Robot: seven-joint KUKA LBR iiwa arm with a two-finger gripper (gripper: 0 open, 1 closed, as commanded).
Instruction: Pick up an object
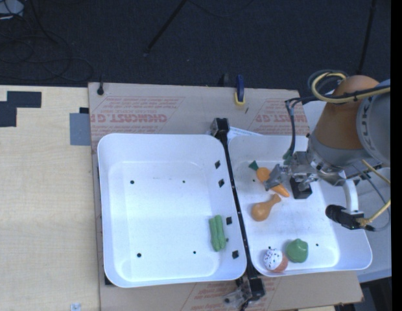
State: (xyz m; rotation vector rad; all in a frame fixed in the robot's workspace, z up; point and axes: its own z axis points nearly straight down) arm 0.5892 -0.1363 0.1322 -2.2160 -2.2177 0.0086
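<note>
Reaching in from the right, grey KUKA arm w/ orange band (340, 118) sits low over the right-hand shallow white bin (347, 254), its two-finger gripper (281, 179) down among the toys in that bin's upper-left part. Claw state: can't tell, too dark and cluttered at the tips to read. Just beside/under the gripper lie a small orange carrot-shaped toy w/ green top (260, 171) and a 2nd small orange piece (282, 190); whether either is touched or gripped isn't clear. Below those, near bin centre, an orange-tan pear-shaped toy (263, 208) lies on its side, apart from the gripper. At the bin's front edge sit a green rounded pepper-like toy (297, 251) and, just left of it and touching or nearly so, a white ball-like object w/ dark spots (273, 259). Left-hand shallow white bin (123, 173) holds a green ridged stick-shaped toy (218, 232) lying lengthwise near its right wall, toward the front. Both bins rest side by side on a brown cardboard sheet w/ red print (149, 112) on a pale wooden bench (39, 206). Blue-and-yellow clamp (239, 91) at the cardboard's back edge.
</note>
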